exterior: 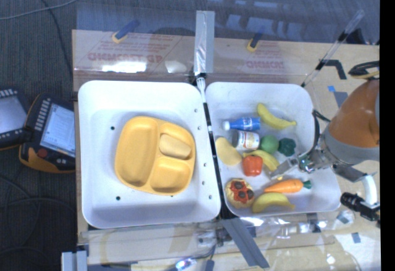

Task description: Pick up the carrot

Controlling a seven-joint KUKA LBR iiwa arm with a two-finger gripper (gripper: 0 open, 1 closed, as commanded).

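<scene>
The orange carrot [284, 187] with a green tip lies flat in the right bin [296, 92], near its front wall, pointing left. My gripper [292, 166] reaches in from the right and sits low, just above and behind the carrot, close to it. Nothing shows as held. The grey arm with its orange band [360, 120] stands over the bin's right edge.
Packed around the carrot are a yellow banana [271, 202] in front, a red tomato-like piece [252, 165] and a round patterned toy [239, 191] to its left, plus a green ball [269, 144], dark green piece [286, 146], bottle [242, 123] and a second banana [274, 117] behind. A yellow divided tray [155, 154] lies in the left bin.
</scene>
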